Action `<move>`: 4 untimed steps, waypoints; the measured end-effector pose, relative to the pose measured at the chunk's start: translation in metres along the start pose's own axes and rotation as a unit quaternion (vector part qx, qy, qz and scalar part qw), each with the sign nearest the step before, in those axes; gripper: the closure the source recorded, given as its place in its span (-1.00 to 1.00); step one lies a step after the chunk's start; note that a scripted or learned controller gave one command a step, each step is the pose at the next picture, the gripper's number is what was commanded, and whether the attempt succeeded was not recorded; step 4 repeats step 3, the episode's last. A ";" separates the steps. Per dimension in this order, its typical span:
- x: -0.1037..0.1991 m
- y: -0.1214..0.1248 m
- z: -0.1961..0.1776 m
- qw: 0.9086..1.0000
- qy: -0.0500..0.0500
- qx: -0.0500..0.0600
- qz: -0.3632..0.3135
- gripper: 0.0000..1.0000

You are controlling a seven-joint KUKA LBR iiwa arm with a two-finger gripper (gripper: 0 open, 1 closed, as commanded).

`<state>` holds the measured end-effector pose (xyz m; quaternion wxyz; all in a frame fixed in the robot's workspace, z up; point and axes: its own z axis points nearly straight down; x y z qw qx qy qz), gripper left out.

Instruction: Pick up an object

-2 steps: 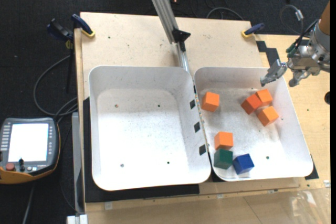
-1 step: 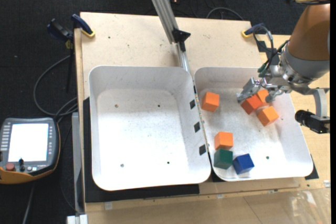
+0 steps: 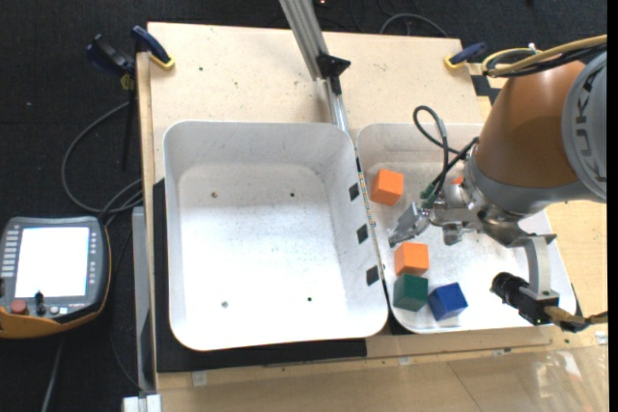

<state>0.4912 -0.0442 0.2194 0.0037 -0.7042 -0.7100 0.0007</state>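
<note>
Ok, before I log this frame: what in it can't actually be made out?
- Gripper: too small and blurred in the camera view to judge its grip.
- Right bin: its right half sits under the arm, so any contents there are hidden.
- Green block: the orange block in front covers its upper edge; contact unclear.

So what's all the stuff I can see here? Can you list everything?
Orange blocks: 2, orange, right bin, one farther back, one nearer.
Green block: 1, dark green, right bin, front.
Blue block: 1, blue, right bin, beside the green one.
Bins: 2, white, side by side on the bench; left bin, right bin.
Handheld screen: 1, grey, left of the bench.
Arm: 1, grey and orange, over the right bin.
Gripper: 1, metal, above the orange blocks.
</note>
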 end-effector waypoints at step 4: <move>0.050 0.144 0.023 1.000 -0.002 -0.004 0.002 -1.00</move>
